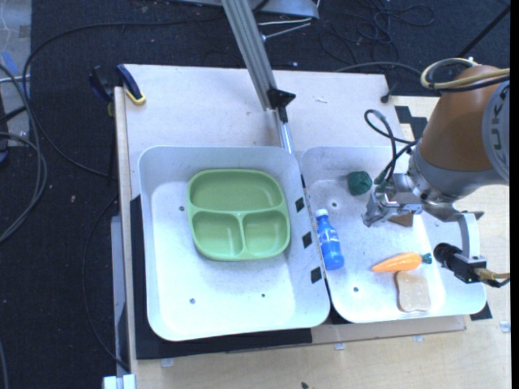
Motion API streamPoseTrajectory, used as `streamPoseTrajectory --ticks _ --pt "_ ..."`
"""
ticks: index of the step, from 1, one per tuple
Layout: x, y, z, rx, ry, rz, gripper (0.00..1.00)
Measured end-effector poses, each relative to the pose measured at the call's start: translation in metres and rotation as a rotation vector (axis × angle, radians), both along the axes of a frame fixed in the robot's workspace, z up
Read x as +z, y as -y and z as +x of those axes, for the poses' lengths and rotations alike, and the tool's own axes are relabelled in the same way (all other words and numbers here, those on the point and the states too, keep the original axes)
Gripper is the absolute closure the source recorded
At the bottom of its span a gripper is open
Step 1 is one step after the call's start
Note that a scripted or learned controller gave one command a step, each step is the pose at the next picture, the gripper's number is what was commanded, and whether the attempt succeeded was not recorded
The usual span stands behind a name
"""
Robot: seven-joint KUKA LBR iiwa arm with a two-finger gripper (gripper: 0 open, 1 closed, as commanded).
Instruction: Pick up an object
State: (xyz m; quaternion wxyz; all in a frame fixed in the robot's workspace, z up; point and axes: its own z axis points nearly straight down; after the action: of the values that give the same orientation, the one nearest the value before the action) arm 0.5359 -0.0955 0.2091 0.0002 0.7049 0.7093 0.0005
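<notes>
The pincer (379, 211) is seen low in the right bin (466, 302), finger state impossible to tell, with bottle (328, 239), carrot (399, 262), green ball (359, 182) and bread slice (413, 291) lying nearby.

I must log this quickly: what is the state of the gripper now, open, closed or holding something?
Gripper: cannot be told; it hangs over the right bin, with nothing seen between its fingers.
</notes>
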Motion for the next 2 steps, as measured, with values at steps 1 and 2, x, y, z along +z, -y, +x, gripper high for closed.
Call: streamPoseTrajectory --ticks 1,2 --pt "0.012 -0.045 0.025 0.001 0.003 0.000 1.00" --pt "0.023 -0.102 0.045 0.000 0.002 0.000 1.00"
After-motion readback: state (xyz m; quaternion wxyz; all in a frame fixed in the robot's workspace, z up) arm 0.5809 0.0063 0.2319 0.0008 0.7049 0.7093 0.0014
